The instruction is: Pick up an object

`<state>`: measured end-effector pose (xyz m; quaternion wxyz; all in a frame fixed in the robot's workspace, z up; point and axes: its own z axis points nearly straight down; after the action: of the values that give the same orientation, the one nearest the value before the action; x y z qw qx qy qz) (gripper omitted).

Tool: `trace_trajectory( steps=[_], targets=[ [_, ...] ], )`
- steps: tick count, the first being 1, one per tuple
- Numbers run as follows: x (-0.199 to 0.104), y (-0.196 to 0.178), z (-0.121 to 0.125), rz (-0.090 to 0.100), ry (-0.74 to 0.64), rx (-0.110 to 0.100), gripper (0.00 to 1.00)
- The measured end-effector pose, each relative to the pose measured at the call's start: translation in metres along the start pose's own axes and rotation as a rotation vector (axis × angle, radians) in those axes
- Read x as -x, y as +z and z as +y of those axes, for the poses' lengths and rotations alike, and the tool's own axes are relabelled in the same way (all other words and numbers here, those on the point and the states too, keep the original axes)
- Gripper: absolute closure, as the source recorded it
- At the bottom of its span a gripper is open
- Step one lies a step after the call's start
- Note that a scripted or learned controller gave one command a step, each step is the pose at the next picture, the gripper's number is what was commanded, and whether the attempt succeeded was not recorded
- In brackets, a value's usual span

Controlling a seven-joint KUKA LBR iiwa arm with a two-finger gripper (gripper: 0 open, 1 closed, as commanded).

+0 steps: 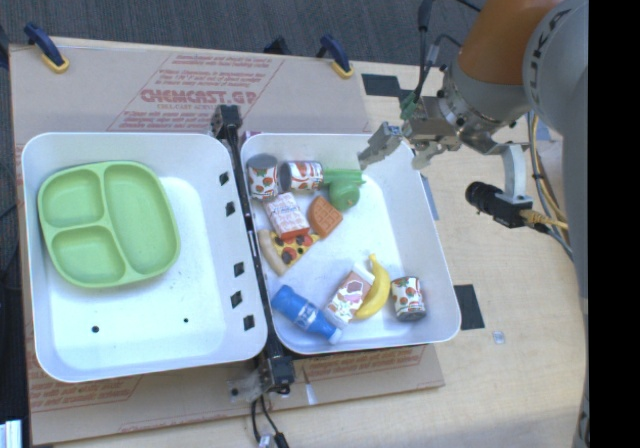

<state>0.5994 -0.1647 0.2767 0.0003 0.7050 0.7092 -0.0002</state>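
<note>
The fingers (400, 153) are seen spread apart, with nothing between them, over the far right rim of the right bin (432, 236). Just below and to the left of them, a green toy (345, 188) is found lying on the bin floor, not touched by either finger. Further left of the fingers, a tipped can (305, 175) is laid on its side, and an upright can (262, 179) is set just beyond it by the bin's left wall. Below the green toy, an orange piece (325, 216) is placed beside a red and white box (287, 216), with a pizza slice (285, 251) under them.

Well apart from the fingers, along the bin's opposite edge, a banana (377, 288) is seen between a small packet (348, 296) and a red can (407, 298); a blue bottle (300, 311) is laid left of the packet.

Farthest from the fingers, a green divided plate (107, 223) is held in the left bin (150, 336). Both bins are carried on cardboard (200, 86) on the counter (500, 336).
</note>
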Motion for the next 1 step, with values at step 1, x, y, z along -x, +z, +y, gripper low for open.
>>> trace_trajectory(
  steps=[1],
  targets=[
    [-0.0259,0.1426,0.0321,-0.006,-0.001,0.017,0.00]
  ],
)
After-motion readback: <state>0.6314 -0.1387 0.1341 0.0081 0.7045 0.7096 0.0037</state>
